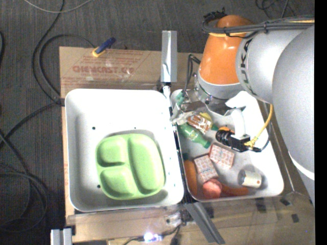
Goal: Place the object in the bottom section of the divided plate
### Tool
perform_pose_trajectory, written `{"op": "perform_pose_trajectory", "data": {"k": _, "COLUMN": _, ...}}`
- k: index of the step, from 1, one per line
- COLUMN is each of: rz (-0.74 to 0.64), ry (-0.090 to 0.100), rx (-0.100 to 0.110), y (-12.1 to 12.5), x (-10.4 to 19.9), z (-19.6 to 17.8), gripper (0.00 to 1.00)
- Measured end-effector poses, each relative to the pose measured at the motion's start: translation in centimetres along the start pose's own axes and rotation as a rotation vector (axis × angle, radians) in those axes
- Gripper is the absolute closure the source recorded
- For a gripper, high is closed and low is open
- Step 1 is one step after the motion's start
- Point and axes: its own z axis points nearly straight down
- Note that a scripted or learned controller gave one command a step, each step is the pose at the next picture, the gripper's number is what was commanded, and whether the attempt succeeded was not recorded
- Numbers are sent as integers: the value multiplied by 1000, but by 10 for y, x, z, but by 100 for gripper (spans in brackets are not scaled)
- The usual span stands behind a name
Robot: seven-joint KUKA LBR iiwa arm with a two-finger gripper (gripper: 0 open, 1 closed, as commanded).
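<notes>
1. A large grey robot arm [299, 80] fills the right side of the view. It has an orange band [225, 60] above the wrist and reaches left and down into the right bin.
2. The gripper [184, 110] sits low in the far left corner of the right white bin [268, 162], close to the wall it shares with the left bin. Whether it holds anything cannot be told from this angle.
3. Just beside the gripper lie a brown and yellow snack packet [200, 121] and a green bottle [194, 135], the bottle lying on its side.
4. Nearer the front of that bin are two checked pink and white blocks [222, 155], a red rounded thing [212, 189], an orange strip [235, 191] and a small white cylinder [250, 177].
5. Which of these is the one to be moved cannot be told; all of them lie in the right bin.
6. The left white bin [82, 111] holds a light green divided plate [145, 167], lying flat near the bin's front. It has one long section on the right and two smaller ones on the left.
7. Both bins rest on brown cardboard [112, 68].
</notes>
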Motion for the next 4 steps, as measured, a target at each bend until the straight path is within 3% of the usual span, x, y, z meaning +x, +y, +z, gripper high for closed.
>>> {"op": "perform_pose_trajectory", "data": {"k": 1, "rz": -87, "ry": -3, "rx": 0, "y": 78, "x": 43, "z": -14, "gripper": 100}}
{"op": "perform_pose_trajectory", "data": {"k": 2, "rz": -88, "ry": -7, "rx": 1, "y": 78, "x": 43, "z": -23, "gripper": 100}}
{"op": "perform_pose_trajectory", "data": {"k": 3, "rz": -251, "ry": 1, "rx": -1, "y": 53, "x": 69, "z": 126, "gripper": 100}}
{"op": "perform_pose_trajectory", "data": {"k": 4, "rz": -139, "ry": -4, "rx": -2, "y": 100, "x": 103, "z": -3, "gripper": 100}}
